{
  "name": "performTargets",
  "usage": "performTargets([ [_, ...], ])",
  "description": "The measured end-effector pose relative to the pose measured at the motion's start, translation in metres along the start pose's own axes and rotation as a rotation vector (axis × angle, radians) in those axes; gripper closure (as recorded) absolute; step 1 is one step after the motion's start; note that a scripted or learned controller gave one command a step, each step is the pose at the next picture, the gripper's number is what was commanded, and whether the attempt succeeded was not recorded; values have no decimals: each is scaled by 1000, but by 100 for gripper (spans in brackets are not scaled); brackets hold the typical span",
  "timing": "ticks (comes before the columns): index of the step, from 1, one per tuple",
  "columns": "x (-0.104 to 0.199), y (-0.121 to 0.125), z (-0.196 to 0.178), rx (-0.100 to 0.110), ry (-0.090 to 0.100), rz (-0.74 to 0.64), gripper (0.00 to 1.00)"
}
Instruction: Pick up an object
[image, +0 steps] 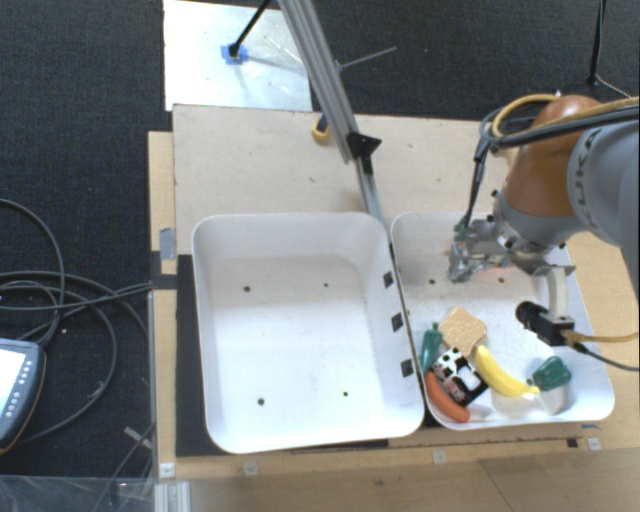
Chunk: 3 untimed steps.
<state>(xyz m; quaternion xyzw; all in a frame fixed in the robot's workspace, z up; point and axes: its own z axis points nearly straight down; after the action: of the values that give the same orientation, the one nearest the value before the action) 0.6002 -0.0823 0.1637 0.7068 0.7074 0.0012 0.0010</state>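
**Gripper over the right bin, objects heaped at its near edge**

You are looking down on a tabletop with two shallow white bins side by side. The left bin has only its bare floor and a few dark dots to show you. The right bin carries everything worth picking.

The arm comes in from the right, its orange band above the wrist, and its gripper sits over the far half of the right bin, near the bin's middle. Whether it is spread or pressed together you cannot tell — the tips are small and blurred, and nothing can be seen between them.

The objects lie well apart from the gripper, bunched along the right bin's near edge:

- a tan block, nearest the gripper
- a yellow banana just beside it, toward the near right corner
- a green piece at the banana's right end
- a black-and-white piece — touching a red-orange sausage shape by the near left corner
- a slim green item against the bin's left wall
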Motion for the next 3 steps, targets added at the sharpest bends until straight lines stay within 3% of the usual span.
performTargets([
  [2,-1,11,-82,-3,-1,-4,100],
  [3,40,-22,-77,4,2,-7,100],
])
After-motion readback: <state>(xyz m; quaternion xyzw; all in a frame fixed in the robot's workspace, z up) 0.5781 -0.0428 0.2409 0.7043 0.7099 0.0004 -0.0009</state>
